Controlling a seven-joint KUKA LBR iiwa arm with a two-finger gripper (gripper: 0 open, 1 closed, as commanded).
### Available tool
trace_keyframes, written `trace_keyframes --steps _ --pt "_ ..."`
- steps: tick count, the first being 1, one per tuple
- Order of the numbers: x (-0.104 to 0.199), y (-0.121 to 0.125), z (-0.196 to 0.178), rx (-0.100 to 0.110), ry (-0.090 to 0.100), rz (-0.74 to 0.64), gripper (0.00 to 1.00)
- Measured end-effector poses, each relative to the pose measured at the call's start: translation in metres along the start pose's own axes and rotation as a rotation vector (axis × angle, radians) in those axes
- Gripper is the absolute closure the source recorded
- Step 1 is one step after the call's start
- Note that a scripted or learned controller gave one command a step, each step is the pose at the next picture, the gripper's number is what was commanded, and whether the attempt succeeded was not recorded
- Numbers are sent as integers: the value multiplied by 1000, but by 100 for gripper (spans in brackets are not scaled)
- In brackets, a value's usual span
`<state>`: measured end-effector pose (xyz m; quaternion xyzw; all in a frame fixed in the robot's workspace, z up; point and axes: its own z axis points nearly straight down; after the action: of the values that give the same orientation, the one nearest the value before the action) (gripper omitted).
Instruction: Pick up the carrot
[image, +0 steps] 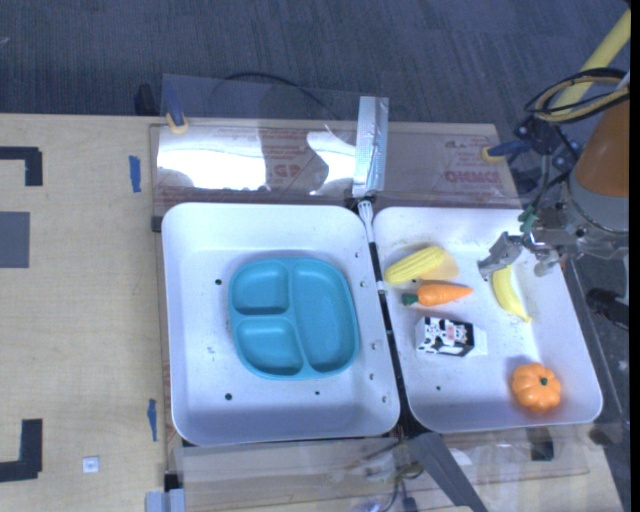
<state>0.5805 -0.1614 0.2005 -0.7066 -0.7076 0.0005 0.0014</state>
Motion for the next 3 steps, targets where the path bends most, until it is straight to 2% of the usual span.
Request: trace_keyframes --steps 1,2,3 --pt "0 0 0 0 0 0 0" --pt "26 -3 -62 -12 -3 -98 0" --pt "65 -17 6 2 1 -452 0"
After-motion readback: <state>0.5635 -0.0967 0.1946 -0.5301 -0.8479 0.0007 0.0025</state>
